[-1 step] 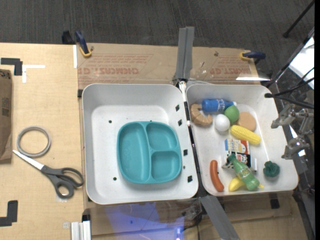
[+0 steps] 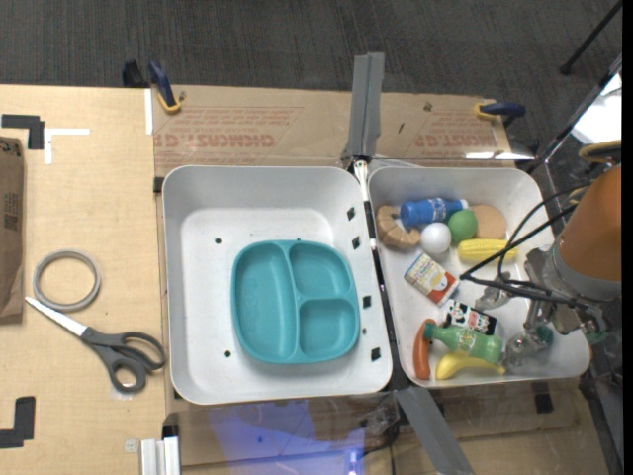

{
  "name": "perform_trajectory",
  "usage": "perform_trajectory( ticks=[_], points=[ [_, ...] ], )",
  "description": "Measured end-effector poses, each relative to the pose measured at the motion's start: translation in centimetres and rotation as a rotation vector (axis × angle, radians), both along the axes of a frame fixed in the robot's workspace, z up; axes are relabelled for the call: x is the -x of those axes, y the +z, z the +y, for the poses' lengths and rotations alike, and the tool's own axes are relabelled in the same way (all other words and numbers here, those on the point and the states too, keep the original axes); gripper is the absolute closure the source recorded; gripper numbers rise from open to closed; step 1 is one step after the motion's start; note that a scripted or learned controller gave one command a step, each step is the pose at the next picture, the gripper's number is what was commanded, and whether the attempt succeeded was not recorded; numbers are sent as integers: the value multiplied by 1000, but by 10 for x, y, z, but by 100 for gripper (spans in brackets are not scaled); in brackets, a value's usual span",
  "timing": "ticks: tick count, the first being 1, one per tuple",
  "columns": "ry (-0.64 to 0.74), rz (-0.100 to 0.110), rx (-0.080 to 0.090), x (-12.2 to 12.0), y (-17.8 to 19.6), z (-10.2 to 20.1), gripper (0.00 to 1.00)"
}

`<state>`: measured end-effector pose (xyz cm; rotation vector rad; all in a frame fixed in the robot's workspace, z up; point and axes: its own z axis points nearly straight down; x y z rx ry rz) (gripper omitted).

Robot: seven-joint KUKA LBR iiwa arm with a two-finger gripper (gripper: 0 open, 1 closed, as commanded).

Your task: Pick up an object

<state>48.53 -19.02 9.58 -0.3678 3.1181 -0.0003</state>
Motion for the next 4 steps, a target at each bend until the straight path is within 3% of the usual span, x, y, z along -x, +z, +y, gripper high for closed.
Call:
perform_trajectory(
  ticks=[1, 2, 3, 4],
  points=[
    [-238, -13, 18, -44, 0, 45, 0],
    [-297, -2, 0, -116, -3, 42, 0],
    [-293, -8, 2, -118, 8, 43, 100],
    [-294, -8, 1, -118, 8, 43, 0]
  ],
)
